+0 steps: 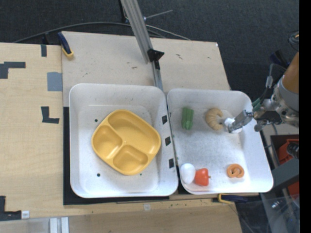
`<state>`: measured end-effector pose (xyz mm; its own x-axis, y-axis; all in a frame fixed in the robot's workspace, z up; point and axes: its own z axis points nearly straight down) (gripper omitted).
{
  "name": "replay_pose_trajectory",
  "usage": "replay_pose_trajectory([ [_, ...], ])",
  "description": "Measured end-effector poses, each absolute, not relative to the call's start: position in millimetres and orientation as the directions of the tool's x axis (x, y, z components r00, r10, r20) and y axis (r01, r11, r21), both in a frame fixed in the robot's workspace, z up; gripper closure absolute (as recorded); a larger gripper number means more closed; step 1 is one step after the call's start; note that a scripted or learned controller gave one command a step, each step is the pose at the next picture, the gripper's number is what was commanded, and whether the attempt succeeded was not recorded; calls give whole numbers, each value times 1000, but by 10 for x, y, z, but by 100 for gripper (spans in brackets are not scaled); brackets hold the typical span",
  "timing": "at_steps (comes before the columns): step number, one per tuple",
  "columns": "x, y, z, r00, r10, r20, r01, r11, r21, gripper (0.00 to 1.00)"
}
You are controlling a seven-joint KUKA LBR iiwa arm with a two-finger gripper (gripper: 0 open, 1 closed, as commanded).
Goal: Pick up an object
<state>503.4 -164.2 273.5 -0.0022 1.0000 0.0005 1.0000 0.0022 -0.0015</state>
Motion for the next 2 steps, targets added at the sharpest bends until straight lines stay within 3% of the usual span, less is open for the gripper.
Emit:
replay_pose_trajectory([
  [1, 5034, -1643, 2735, -2, 1000, 0, 1000, 2, -1, 0],
  [2, 5092, -1640, 2117, -1, 1000, 1, 1000, 1, -8, 0],
])
